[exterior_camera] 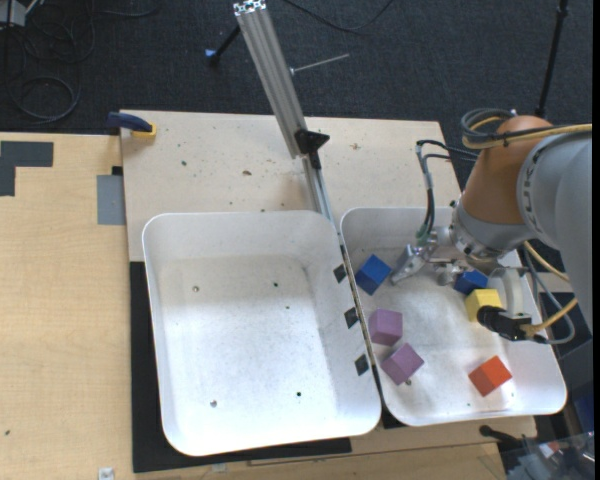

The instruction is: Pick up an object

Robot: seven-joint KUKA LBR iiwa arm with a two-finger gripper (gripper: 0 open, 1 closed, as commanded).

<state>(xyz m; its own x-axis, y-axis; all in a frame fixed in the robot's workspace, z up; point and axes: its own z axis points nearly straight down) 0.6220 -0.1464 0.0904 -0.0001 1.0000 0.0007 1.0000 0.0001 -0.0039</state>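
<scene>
Reaching in from the right, the grey arm with the orange band (500, 183) hangs low over the right-hand shallow white plastic bin (540, 403), we'd say to search it for a target. Its two-finger gripper (420, 261) sits near the bin's back, just beside the blue cube (373, 273); whether the jaws are released or clenched we cannot tell, and we see nothing between them. Candidates all lie loose on that bin's floor: two purple cubes (386, 325) near the divider edge, an orange-red cube (490, 376) toward the front, a yellow block (483, 301) and a second blue block (471, 282) partly under the wrist. We judge the blue cube the likeliest pick, being closest. The left white bin (180, 238) holds only specks.
</scene>
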